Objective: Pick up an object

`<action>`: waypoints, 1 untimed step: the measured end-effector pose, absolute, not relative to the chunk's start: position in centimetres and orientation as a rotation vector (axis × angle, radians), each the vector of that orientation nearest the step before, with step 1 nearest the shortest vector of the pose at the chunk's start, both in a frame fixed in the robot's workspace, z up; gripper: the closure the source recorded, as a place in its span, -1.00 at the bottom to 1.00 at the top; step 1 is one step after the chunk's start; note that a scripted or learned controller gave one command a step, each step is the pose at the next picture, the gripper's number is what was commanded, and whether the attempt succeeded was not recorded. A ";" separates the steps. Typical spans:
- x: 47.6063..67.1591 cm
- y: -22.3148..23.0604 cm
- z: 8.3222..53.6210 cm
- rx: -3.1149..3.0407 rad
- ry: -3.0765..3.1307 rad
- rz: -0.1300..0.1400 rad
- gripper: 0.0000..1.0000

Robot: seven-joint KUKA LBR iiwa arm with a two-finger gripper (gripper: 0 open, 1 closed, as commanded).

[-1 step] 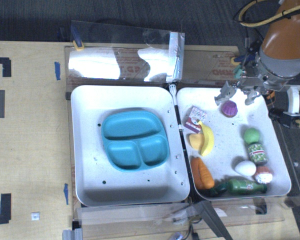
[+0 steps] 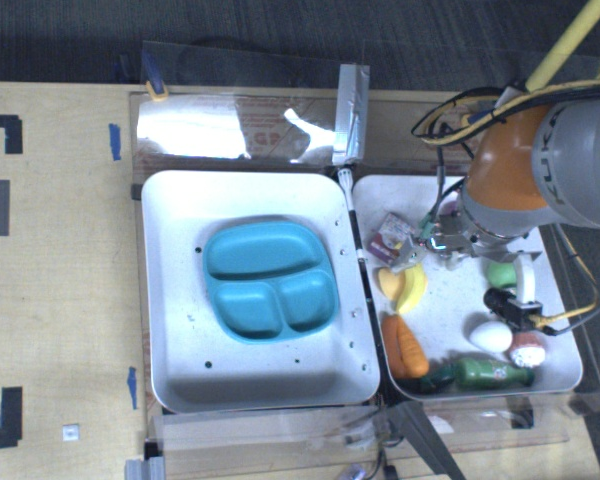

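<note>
My gripper (image 2: 443,245) hangs low over the back of the right bin (image 2: 570,368), under the grey arm with its orange band. Just left of it lies a crumpled purple and white packet (image 2: 391,236). A yellow banana (image 2: 406,286) sits below that packet. An orange carrot (image 2: 407,348) lies along the bin's left wall. A green bottle (image 2: 480,373) lies on its side at the front. A white egg (image 2: 493,338) and a small red and white thing (image 2: 527,351) rest near the front right. A green piece (image 2: 501,272) lies right of the gripper.
The left bin (image 2: 170,218) holds a blue divided plate (image 2: 270,278) in its middle. A ridge (image 2: 355,268) separates the two bins. A clear plastic sheet and a grey strip (image 2: 351,113) stand behind the bins.
</note>
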State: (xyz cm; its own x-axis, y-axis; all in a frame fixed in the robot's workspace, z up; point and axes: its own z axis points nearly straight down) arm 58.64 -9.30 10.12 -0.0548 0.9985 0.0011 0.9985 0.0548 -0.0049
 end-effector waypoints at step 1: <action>58.9 -9.3 11.4 -2.163 -2.281 -0.003 1.00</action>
State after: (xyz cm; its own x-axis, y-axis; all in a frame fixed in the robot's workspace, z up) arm 58.88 -9.34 11.41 -0.0530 0.9986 -0.0003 0.9986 0.0530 0.0032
